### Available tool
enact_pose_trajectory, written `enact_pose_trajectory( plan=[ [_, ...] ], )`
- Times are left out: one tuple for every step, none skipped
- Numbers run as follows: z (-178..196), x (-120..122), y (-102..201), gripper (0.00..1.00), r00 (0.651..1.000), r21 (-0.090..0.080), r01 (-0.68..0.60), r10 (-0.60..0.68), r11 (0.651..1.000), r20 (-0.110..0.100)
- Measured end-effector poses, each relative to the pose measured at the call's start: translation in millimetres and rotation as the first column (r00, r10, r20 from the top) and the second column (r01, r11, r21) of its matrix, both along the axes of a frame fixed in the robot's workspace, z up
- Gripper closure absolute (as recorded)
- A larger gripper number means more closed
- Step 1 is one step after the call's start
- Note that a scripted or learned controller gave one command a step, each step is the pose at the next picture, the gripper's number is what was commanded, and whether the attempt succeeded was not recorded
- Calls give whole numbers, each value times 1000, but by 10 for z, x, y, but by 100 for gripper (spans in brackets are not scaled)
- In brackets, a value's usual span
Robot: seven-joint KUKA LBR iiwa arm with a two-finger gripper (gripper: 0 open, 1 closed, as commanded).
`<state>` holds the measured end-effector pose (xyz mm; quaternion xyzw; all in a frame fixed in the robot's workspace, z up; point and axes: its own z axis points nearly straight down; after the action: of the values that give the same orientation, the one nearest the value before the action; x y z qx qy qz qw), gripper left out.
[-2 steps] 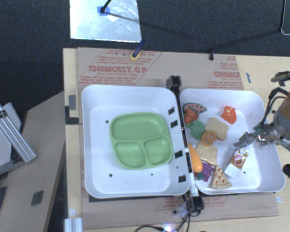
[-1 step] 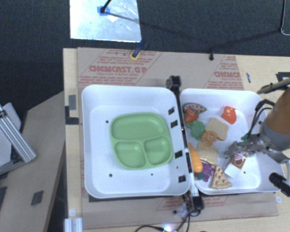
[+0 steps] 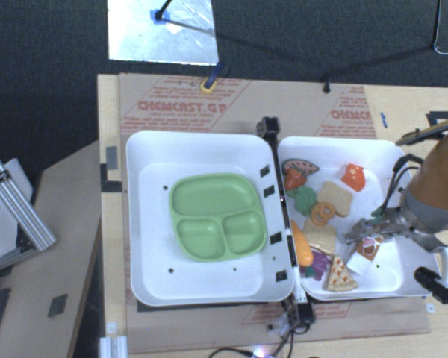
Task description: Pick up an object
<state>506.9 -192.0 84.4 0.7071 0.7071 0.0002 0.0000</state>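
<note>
The right bin point(image 3: 388, 151) holds several toy foods: a watermelon slice point(image 3: 300, 168), a red piece point(image 3: 353, 176), green broccoli point(image 3: 305, 198), a bread slice point(image 3: 334, 198), a pretzel point(image 3: 322, 213), an orange carrot point(image 3: 302, 248), purple grapes point(image 3: 319, 261) and a pizza slice point(image 3: 341, 274). A small brown and red item point(image 3: 368, 249) lies on a white card. My gripper point(image 3: 361, 233) reaches in from the right and hangs low, just above that brown item and to the right of the pretzel. Nothing shows clearly between its tips.
The left bin point(image 3: 145, 155) holds a green divided plate point(image 3: 215, 216). A black hinged divider point(image 3: 278, 200) runs between the two bins. The arm's orange band point(image 3: 440, 177) stands over the right bin's right edge. Cardboard point(image 3: 179, 103) lies under both bins.
</note>
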Motion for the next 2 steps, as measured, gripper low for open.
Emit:
enact_pose_trajectory(
  plan=[
    [121, 21, -9, 100, 1000, -3, 0, 0, 1000, 7],
    [579, -26, -63, 100, 1000, -2, 1, -1, 1000, 4]
  ],
)
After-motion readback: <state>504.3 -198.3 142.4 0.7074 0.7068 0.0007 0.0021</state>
